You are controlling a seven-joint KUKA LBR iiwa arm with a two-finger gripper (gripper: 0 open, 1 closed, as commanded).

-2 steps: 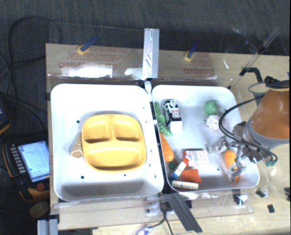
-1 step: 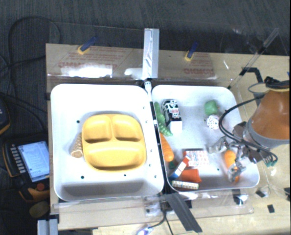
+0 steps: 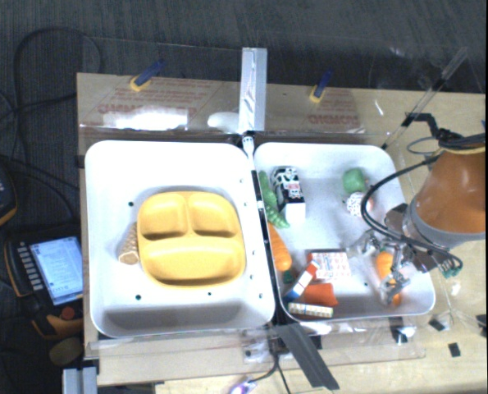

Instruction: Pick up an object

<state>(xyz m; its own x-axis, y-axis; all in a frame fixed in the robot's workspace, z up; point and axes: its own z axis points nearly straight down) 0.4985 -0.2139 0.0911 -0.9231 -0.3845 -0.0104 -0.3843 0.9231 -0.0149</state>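
The pincer (image 3: 389, 273) sits low in the right-hand shallow white bin (image 3: 334, 156), near its right wall, with a small orange object (image 3: 383, 263) right at its tip; whether it grips that object cannot be told.

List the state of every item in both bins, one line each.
yellow tray: lying flat in the left bin, compartments facing up
carrot: lying against the divider in the right bin
green ball: resting near the far wall, apart from the rest
red-and-white box: lying flat
gripper: low in the right bin by an orange object
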